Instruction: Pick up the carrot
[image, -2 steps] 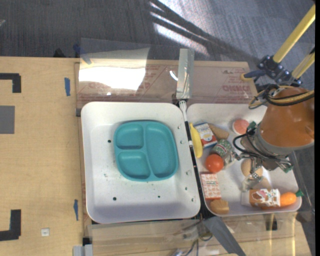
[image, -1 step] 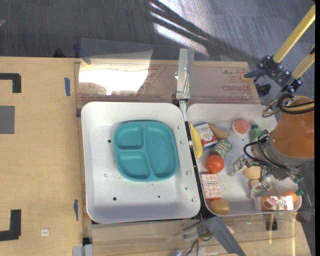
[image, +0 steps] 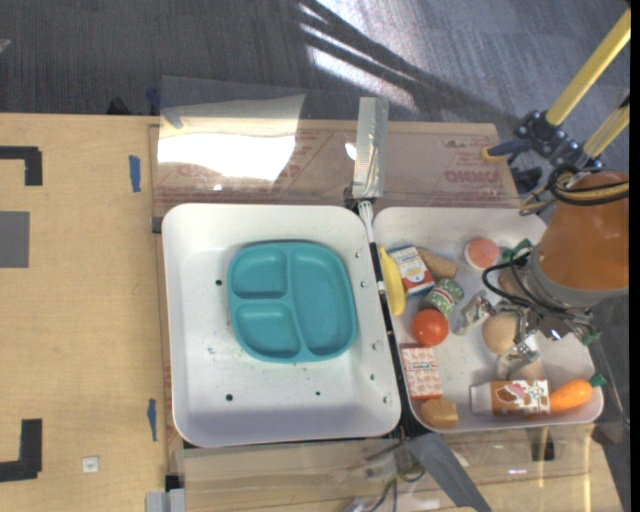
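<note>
The carrot (image: 572, 395) is orange with a green tip and lies in the front right corner of the right bin (image: 470, 222). It lies against an orange-labelled bottle (image: 520, 398) on its left. My gripper (image: 524, 338) hangs over the right bin, a little behind and to the left of the carrot. It is close beside a beige rounded object (image: 497, 333). The arm's orange band (image: 590, 240) rises above the gripper and hides the bin's right side.
The right bin also holds a tomato (image: 430, 327), a red box (image: 422, 372), a banana (image: 392, 283), a small carton (image: 408, 268), a can (image: 445, 297) and a pink disc (image: 482, 252). A teal divided plate (image: 293, 300) sits in the left bin (image: 190, 380).
</note>
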